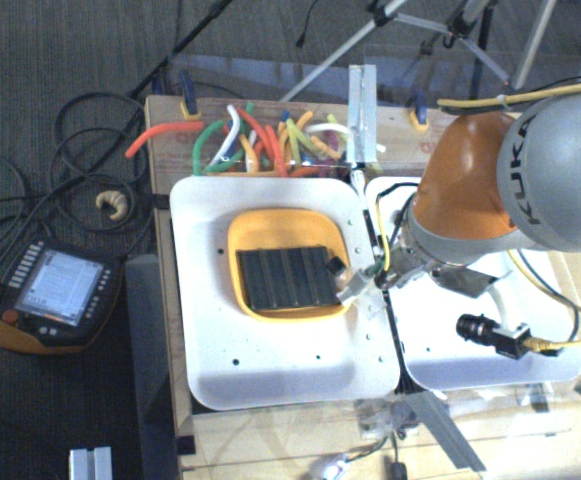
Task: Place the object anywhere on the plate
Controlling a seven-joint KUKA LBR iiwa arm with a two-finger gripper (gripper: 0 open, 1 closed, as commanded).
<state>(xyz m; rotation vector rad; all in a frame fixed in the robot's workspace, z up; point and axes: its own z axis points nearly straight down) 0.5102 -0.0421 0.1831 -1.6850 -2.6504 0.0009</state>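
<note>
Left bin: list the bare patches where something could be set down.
In the left bin, bare floor runs below the plate to the near wall, with a strip along its left side. It is crowded at the plate's right edge, where the tool sits beside the dark object.

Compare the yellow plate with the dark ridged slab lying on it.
The yellow plate is rounded and smooth; the dark ridged slab is rectangular and grooved. The plate is larger, its rim showing around the slab. The plate lies squarely in the left bin; the slab sits slightly skewed. Both lie flat.
</note>
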